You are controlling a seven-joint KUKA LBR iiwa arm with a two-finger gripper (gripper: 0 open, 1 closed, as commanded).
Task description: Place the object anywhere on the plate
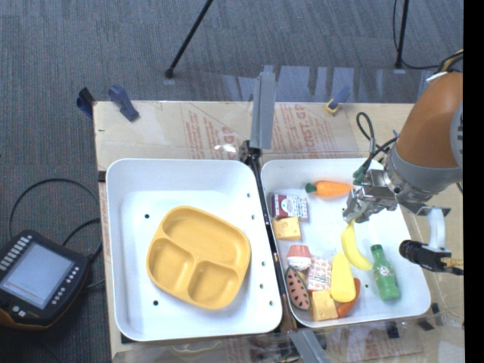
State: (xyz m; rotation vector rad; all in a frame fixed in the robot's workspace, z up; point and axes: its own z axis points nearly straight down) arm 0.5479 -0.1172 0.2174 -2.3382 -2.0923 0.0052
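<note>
Gripper [355, 212] hangs over the right bin [420, 297], just above the banana [352, 248]; can't tell jaws' state. Plate [198, 257] sits in left bin. Banana's prob. light, stiff plastic, slick, so grab mid-curve across the width.

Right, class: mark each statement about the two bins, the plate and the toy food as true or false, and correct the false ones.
1. The yellow plate lies in the left bin. True.
2. The carrot lies on the plate. False: it lies in the right bin.
3. The green bottle lies right of the banana. True.
4. The gripper hovers over the left bin. False: over the right bin, near the carrot.
</note>
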